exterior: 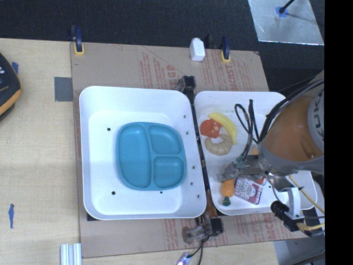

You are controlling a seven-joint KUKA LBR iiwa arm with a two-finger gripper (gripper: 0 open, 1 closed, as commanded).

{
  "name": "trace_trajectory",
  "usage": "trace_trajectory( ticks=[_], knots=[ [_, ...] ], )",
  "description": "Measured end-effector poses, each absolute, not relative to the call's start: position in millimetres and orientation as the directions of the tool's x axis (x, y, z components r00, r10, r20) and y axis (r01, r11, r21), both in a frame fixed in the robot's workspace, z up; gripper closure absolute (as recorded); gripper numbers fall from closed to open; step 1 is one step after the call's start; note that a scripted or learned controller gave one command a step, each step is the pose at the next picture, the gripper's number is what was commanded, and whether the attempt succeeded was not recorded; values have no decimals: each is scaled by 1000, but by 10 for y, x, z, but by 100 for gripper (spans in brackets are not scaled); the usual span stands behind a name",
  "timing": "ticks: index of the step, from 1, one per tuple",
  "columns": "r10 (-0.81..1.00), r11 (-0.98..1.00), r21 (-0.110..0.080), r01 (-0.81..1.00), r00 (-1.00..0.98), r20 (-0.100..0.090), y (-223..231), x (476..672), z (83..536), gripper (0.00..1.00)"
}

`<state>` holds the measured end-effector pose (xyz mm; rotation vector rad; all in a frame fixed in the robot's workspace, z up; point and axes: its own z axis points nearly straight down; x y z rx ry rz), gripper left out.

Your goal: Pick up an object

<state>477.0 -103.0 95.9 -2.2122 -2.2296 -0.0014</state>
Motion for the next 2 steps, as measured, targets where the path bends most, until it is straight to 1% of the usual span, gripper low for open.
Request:
trace_trajectory(
  ticks=[1, 2],
  knots=[
    [1000, 9, -1, 1000, -9, -3, -1060, 4767, 1064, 100],
    [1000, 4, -1, 1000, -4, 1, -546, 5735, 1922, 100]
  ],
)
